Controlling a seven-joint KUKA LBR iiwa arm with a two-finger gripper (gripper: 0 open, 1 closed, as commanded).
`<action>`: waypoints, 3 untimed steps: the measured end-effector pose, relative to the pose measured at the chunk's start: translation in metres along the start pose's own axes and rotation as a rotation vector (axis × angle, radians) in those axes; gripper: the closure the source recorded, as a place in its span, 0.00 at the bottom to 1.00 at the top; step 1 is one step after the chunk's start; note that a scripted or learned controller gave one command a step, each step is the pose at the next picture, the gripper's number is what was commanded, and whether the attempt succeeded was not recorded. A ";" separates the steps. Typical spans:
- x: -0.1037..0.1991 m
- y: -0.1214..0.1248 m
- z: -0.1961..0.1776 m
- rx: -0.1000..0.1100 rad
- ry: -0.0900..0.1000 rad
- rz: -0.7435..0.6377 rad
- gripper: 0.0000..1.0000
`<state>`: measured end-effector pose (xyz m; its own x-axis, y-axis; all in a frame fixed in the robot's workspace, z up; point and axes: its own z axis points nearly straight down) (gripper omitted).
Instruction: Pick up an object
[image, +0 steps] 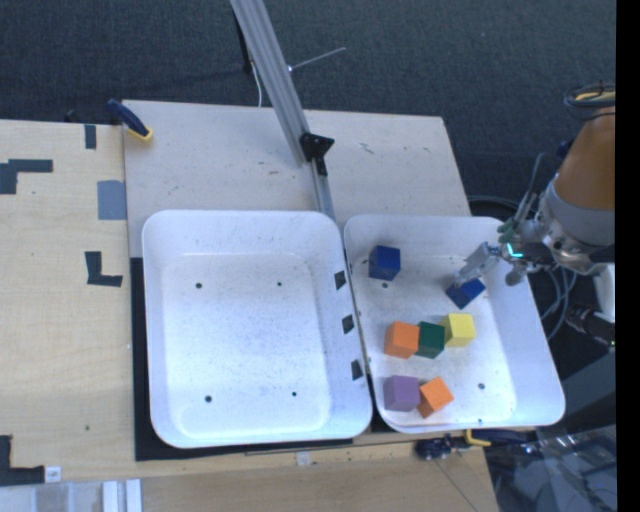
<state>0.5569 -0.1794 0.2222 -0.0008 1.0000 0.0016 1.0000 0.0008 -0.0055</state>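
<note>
Blocks: you have seven in the right bin (520, 395): two blue, two orange, one green, one yellow, one purple.
Pincer (478, 268): just above a blue block (465, 292); you cannot tell its opening.

You get one fixed overhead camera, slanted down, mid-distance; both shallow white plastic bins (170, 245) sit left of the grey two-finger gripper (478, 268) entering frame-right.
</note>
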 end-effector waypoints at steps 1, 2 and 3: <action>0.000 0.001 -0.002 -0.004 -0.001 -0.001 0.00; 0.003 -0.007 0.044 0.001 -0.001 0.000 0.00; -0.001 0.001 0.099 0.001 -0.001 0.000 0.00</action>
<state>0.5574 -0.1802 0.1231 -0.0013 1.0000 0.0002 1.0000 0.0013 -0.0068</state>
